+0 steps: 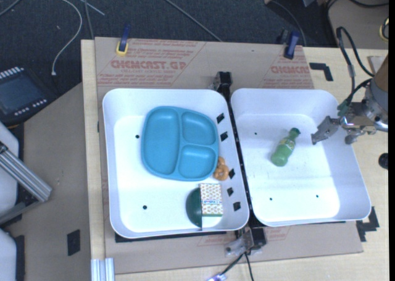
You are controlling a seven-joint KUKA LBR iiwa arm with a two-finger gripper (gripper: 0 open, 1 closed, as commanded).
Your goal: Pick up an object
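While it lies on its side on the floor of the right bin (345,202), the small green bottle (283,149) points its darker cap up and to the right, its paler body angled down to the left. It sits in the middle part of that bin, apart from every wall and with nothing touching it.

To the right of the bottle, over the bin's right-hand wall, is the pincer (337,132). Its two dark fingers are spread apart, one pointing left toward the bottle and the other nearer the rim, and nothing sits between them. A clear gap of white bin floor separates the nearer fingertip from the bottle's cap. Above the pincer the grey arm (378,97) runs off to the right edge.

The left bin (117,150) stands just beside the right one, the two meeting along a dark divider. It holds a blue sectioned plate (179,142) with three compartments, lying flat in the bin's upper half. Just off the plate's lower right corner is a small orange-brown piece (221,168). Below the plate a dark green round object (195,207) rests near the front wall, with a small patterned box (211,199) lying across its right side.

Both bins rest on a brown cardboard sheet (154,60) printed with red lettering, held to the pale bench (86,168) by blue clamps (124,41) at the far edge. Grey cables (58,2) trail across the dark floor beyond.
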